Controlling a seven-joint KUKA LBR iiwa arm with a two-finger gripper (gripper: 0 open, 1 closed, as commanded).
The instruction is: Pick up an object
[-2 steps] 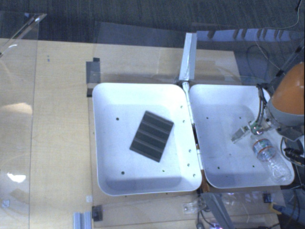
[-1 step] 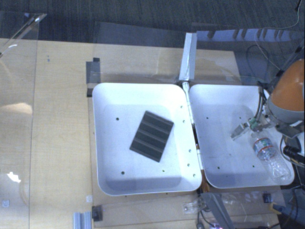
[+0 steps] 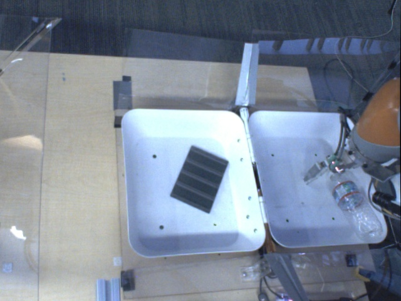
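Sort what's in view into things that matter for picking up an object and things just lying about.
For the job: gripper, clear plastic bottle in the right bin, dark ridged block in the left bin.

Lying about: metal divider post, cables.

We count two shallow white bins, the left bin (image 3: 135, 168) and the right bin (image 3: 282, 168), one dark ribbed slab (image 3: 200, 179), and one clear plastic bottle (image 3: 356, 205).
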